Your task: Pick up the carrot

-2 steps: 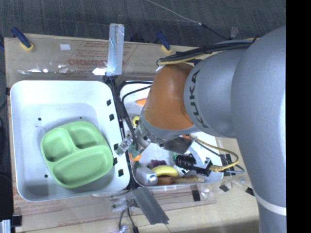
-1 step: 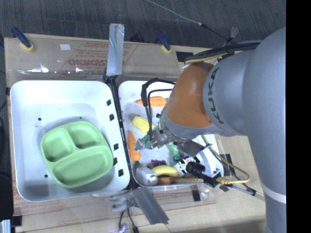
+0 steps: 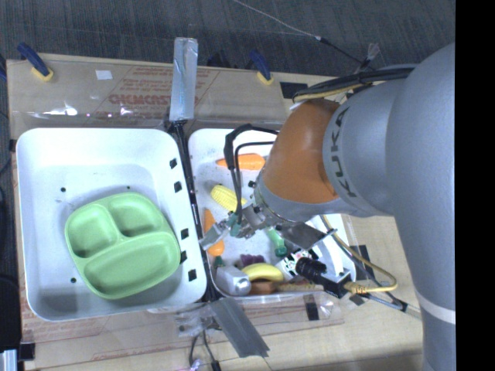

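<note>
A thin orange carrot (image 3: 208, 220) lies along the left wall of the right bin (image 3: 203, 151), pointing toward the front. Its middle is hidden under my gripper (image 3: 222, 233), and an orange end shows again just below it (image 3: 217, 248). The gripper sits low in the bin directly on top of the carrot, at the end of the grey arm with its orange band (image 3: 305, 161). A second orange piece (image 3: 247, 161) lies at the back of the same bin, partly hidden by the arm.
The right bin also holds a yellow corn cob (image 3: 224, 198), a banana (image 3: 263, 271), purple grapes (image 3: 252, 259), a green item (image 3: 278, 245) and a silver can (image 3: 233, 281). A green divided plate (image 3: 124, 243) lies in the left bin (image 3: 46, 153).
</note>
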You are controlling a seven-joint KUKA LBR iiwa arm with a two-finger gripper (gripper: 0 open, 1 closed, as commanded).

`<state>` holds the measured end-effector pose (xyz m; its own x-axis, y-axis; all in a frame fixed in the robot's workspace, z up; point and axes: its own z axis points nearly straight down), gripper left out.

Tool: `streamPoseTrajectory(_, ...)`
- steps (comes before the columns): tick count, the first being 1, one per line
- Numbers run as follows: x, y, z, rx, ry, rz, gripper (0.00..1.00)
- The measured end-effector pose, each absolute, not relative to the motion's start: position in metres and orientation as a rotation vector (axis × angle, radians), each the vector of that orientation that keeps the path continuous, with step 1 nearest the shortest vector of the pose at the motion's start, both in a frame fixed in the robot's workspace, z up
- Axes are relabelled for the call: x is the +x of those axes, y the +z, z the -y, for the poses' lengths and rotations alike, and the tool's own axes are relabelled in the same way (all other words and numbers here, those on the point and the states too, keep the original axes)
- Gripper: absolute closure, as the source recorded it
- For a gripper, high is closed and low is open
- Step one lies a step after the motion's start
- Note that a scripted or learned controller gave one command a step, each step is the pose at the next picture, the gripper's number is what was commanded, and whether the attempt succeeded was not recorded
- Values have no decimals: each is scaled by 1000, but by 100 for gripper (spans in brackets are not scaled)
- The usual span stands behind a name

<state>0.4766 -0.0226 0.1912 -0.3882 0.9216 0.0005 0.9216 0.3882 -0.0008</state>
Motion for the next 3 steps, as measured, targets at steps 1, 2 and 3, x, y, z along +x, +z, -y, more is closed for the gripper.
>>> streamPoseTrajectory(1,534,191,40,-1994,3,2424,0)
streamPoseTrajectory(2,505,102,107,-1807,2,2577,0)
streamPoseTrajectory(3,537,195,16,-1869,-9,2528,0)
